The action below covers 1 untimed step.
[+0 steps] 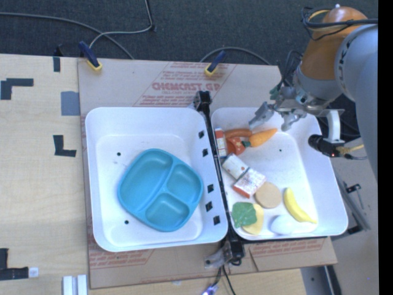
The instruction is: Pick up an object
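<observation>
Hovering jaws (273,117) spread over one carrot (263,138), two bins (98,140), one blue tray (159,189), one banana (298,205)

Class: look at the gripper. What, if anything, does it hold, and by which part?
Nothing. The gripper hangs open above the carrot in the right bin.

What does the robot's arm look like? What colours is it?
The arm is thick and rounded, mostly smooth grey, with a shiny orange band wrapped around it above the wrist. Thin dark cables loop beside the orange part. At its end sits a small metal gripper, silvery grey, with two thin fingers.
</observation>
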Each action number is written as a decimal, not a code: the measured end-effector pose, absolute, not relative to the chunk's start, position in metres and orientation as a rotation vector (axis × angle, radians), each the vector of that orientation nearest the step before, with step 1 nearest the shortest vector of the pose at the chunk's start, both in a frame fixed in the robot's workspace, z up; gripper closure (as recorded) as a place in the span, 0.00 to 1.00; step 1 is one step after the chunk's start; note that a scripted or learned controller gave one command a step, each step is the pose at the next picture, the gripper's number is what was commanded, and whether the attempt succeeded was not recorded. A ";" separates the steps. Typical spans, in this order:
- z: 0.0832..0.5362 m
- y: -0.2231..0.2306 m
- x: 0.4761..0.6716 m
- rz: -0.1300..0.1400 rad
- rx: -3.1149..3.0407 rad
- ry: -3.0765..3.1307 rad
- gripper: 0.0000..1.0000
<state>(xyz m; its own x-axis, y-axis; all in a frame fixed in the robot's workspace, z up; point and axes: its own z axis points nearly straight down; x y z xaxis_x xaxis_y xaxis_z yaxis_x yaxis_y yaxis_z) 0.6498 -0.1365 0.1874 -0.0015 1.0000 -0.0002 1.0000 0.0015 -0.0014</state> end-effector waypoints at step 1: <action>0.112 -0.100 0.671 -0.016 -2.228 -2.236 0.00</action>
<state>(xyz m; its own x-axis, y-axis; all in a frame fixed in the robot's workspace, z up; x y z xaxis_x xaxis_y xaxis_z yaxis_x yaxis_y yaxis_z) 0.6715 -0.0996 0.1119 -0.0038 1.0000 -0.0034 0.9998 0.0038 0.0181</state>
